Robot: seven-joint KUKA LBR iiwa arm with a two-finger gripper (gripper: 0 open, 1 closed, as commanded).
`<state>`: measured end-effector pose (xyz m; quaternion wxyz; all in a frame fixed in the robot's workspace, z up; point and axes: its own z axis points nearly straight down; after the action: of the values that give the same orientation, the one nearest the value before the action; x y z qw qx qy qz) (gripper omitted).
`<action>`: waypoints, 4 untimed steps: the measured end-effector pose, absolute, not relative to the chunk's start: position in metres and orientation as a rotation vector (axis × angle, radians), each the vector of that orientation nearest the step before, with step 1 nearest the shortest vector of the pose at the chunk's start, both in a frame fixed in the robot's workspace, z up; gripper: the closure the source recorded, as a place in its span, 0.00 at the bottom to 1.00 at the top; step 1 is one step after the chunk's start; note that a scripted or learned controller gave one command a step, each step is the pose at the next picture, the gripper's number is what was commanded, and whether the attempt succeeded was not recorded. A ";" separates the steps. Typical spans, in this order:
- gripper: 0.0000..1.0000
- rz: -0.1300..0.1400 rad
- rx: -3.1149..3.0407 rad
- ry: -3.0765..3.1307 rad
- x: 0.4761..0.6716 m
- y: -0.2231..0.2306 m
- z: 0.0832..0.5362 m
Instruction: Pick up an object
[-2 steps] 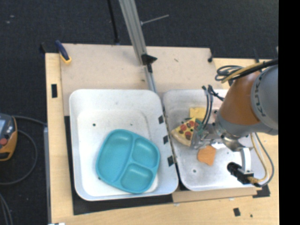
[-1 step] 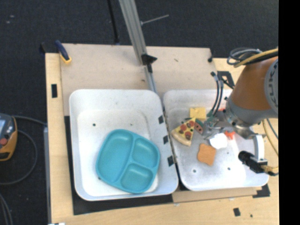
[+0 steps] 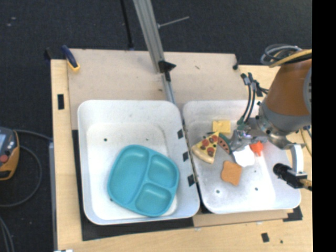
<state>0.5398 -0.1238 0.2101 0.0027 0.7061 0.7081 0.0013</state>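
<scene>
The right bin (image 3: 247, 206) holds several small toys. A pizza slice (image 3: 206, 148) lies near the bin's left wall, with a yellow block (image 3: 221, 126) just behind it. An orange-brown toast-like piece (image 3: 231, 172) lies nearer the front. A white lump (image 3: 244, 157) and a small red-orange piece (image 3: 256, 148) sit close together under the wrist. My gripper (image 3: 239, 139) is low over the bin's middle, between the pizza slice and the white lump. The arm hides part of what lies beneath it.
The left bin (image 3: 100, 114) bears a teal divided plate (image 3: 143, 179). An aluminium post (image 3: 149, 25) slants up from behind the gap between the bins. A black fitting (image 3: 286, 173) juts over the right bin's right side.
</scene>
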 end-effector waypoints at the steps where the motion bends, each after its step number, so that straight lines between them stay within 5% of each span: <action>1: 1.00 0.005 2.211 2.230 0.543 -0.062 0.222; 3: 1.00 0.003 2.213 2.231 0.551 0.040 0.230; 4: 1.00 0.005 2.212 2.230 0.540 0.084 0.247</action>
<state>0.5402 0.0843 0.2472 0.0003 0.7043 0.7099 0.0016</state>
